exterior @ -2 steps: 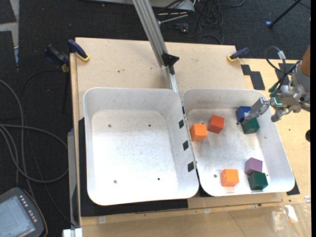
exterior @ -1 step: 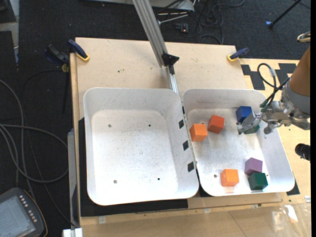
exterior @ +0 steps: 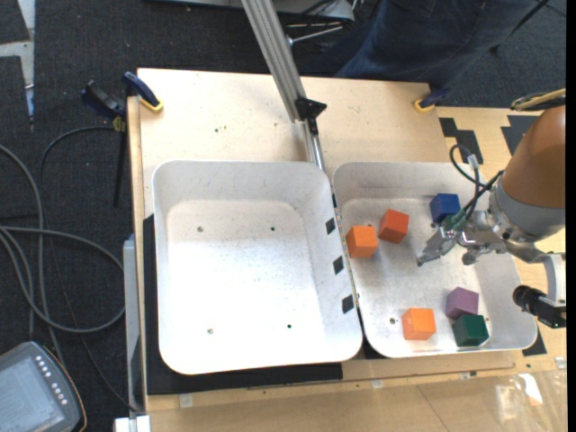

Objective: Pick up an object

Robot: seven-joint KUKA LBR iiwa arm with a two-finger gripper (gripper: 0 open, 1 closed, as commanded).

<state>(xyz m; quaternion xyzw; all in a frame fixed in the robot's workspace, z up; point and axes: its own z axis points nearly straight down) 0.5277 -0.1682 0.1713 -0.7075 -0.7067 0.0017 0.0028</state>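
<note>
- Camera view is looking down on two white bins; the right bin [exterior: 378, 183] is holding six blocks, the left bin [exterior: 234, 187] is sitting just beside it
- the gripper [exterior: 438, 246] is hanging over the middle of the right bin with its jaws spread apart and nothing between them
- a blue block [exterior: 444, 206] is lying near it on the far side, two orange blocks [exterior: 393, 226] [exterior: 362, 240] are sitting side by side toward the divider, and a third orange block [exterior: 418, 323], a purple block [exterior: 463, 301] and a green block [exterior: 471, 330] are waiting along the near wall
- judging from this, the blue block is looking like the closest target; centring the jaws over it and dropping straight down is seeming wisest, since the purple and green blocks are touching and leaving little room for a finger
- the bench [exterior: 234, 115] is looking pale and speckled, with clamps [exterior: 139, 93] at its far corners and cables [exterior: 36, 241] trailing over dark carpet at the left
</note>
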